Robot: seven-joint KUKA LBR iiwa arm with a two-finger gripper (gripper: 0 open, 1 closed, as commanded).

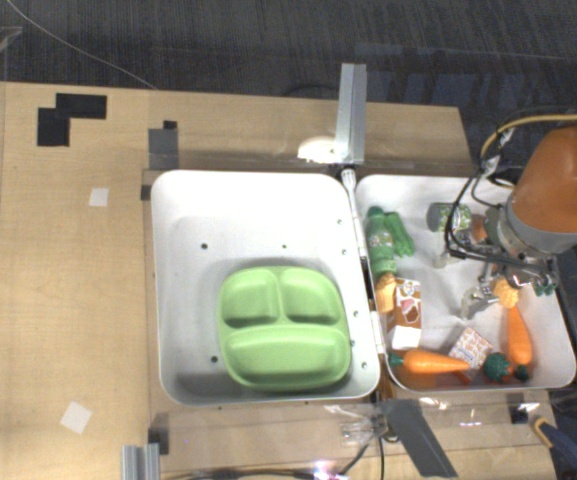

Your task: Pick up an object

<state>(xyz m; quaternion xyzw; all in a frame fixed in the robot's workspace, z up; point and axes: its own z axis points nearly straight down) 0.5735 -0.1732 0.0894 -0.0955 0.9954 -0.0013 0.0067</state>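
Gripper hovers over right bin beside a toy carrot; finger state unclear. Carrot likely light, rigid, slick: grasp mid-body.

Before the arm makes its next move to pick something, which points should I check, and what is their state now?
1. Gripper is over the right bin: ok.
2. An object lies close under it, the upright carrot: ok.
3. Jaws open or shut: cannot tell.
4. Anything held already: cannot tell.
5. Other targets in that bin, green bottle and lying carrot: ok.
6. Green tray sits in the left bin, out of the way: ok.
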